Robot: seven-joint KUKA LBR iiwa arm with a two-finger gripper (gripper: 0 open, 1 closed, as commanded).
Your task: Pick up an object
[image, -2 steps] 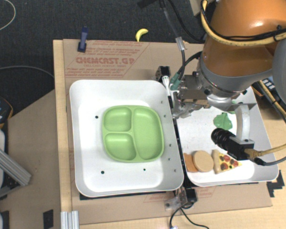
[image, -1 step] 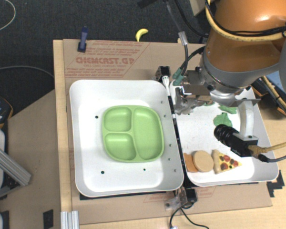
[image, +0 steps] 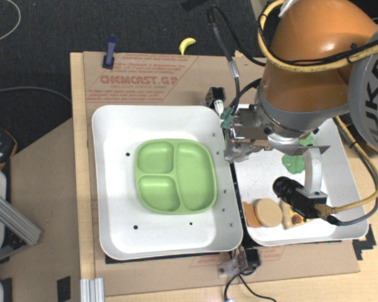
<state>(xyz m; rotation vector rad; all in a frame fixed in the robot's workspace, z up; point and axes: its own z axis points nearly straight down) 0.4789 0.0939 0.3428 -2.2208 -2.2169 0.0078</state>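
My gripper (image: 242, 143) hangs under the grey and orange wrist, over the left edge of the right bin (image: 351, 182), close to the wall shared with the left bin. The wrist hides most of it. A tan round disc (image: 267, 213) lies at the front of the right bin, with a small brown and white piece (image: 295, 219) beside it. A green object (image: 294, 163) lies partly under the arm, further back in that bin. A light green divided plate (image: 175, 175) sits in the middle of the left bin (image: 113, 126).
The bins rest on a cardboard sheet (image: 145, 77). A blue clip-like item (image: 109, 51) and a small yellow piece (image: 187, 43) lie at its back edge. Cables run behind the right bin.
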